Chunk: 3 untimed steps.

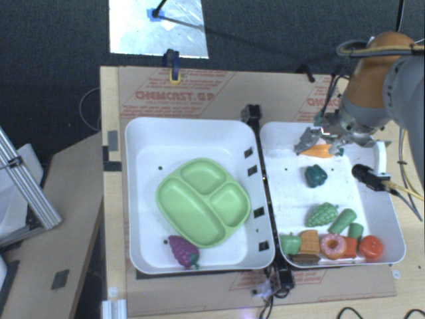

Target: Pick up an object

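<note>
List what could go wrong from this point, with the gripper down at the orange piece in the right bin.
1. The gripper sits over the orange piece, close to the right bin's far wall; the piece could slide against the wall instead of being caught.
2. The piece looks low and flat, so the grasp may slip off it.
3. The dark green pepper lies just below; a sideways shift could knock it.

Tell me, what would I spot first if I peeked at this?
Probably the big green plate with three sections, lying in the left bin with purple toy grapes just below it. Then the robot arm's gripper, low at the top of the right bin, right over an orange toy.
</note>
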Each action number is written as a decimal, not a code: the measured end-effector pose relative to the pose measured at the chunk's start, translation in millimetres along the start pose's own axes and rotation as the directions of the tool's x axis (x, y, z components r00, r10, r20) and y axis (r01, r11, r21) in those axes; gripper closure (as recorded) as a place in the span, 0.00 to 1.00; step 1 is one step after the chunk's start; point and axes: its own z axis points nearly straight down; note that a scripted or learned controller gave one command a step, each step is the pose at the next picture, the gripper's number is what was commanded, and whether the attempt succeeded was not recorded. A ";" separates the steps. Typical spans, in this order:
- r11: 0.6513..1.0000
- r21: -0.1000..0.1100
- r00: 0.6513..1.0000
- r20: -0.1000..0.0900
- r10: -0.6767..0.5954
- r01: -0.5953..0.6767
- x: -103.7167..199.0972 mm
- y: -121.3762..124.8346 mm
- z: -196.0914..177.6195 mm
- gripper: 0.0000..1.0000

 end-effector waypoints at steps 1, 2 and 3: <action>1.000 0.000 1.000 0.000 0.000 0.000 0.7 -0.3 52.3 0.00; 1.000 -0.008 1.000 0.001 0.000 0.000 0.3 2.0 37.6 1.00; 1.000 -0.013 1.000 0.002 -0.003 0.003 1.2 3.0 -27.8 1.00</action>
